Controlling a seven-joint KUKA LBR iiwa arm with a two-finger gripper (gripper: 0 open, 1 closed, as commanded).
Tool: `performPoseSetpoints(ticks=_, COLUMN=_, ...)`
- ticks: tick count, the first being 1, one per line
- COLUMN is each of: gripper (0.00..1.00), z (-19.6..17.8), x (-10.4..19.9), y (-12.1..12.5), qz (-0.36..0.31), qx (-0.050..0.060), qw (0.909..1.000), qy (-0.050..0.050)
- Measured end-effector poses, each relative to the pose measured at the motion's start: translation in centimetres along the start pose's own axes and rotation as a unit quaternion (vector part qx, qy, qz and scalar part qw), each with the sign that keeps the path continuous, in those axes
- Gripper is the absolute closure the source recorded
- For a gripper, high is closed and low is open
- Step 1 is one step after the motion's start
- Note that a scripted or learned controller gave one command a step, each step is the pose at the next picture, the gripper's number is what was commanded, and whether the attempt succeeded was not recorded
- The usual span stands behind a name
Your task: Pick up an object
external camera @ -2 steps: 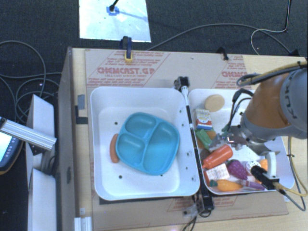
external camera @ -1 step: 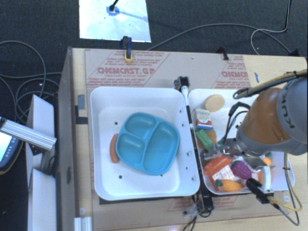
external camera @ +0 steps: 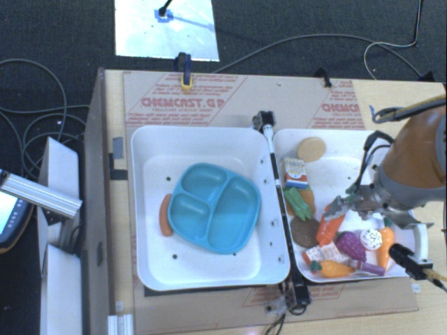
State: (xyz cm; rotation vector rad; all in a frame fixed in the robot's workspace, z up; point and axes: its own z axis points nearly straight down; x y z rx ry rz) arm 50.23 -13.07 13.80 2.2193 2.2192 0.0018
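Bench (external camera: 230,93): brown board bearing two shallow white bins side by side.

Left bin (external camera: 150,257): holds a blue sectioned plate (external camera: 214,207), lying flat near the centre, and an orange sausage-shaped piece (external camera: 165,215) just beside the plate's left edge.

Right bin (external camera: 343,145): holds a heap of toy food. A tan round disc (external camera: 311,149) lies near the far wall; a small carton with red and blue print (external camera: 296,174) sits below it; a green vegetable piece (external camera: 299,202) lies next, then a dark brown round patty (external camera: 303,232). Toward the near wall: an orange carrot-like piece (external camera: 329,229), a purple piece (external camera: 349,245), a white egg-shaped piece (external camera: 371,239), an orange piece at the near edge (external camera: 334,269).

Arm (external camera: 415,155): enters from the right, orange band uppermost, grey wrist bent down and leftward over the right bin.

Gripper (external camera: 340,206): low over the heap, tip just above the upper end of the carrot-like piece. Whether it touches that piece, and whether the gripper is parted or closed, cannot be told from this angle.
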Motion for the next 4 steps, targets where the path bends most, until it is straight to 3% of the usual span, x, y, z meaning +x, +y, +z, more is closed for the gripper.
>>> performPoseSetpoints(ticks=1, gripper=0.0, z=5.0, x=1.3, y=0.1, qz=0.0, qx=-0.001, qw=1.0, qy=0.001)
performPoseSetpoints(ticks=2, gripper=0.0, z=4.9, x=-0.7, y=-1.1, qz=-0.001, qx=-0.005, qw=1.0, qy=0.001)
performPoseSetpoints(ticks=3, gripper=1.0, z=3.9, x=-0.5, y=-1.0, qz=-0.002, qx=-0.005, qw=1.0, qy=0.002)
performPoseSetpoints(ticks=4, gripper=1.0, z=-7.2, x=11.1, y=-1.4, qz=-0.002, qx=0.0, qw=1.0, qy=0.001)
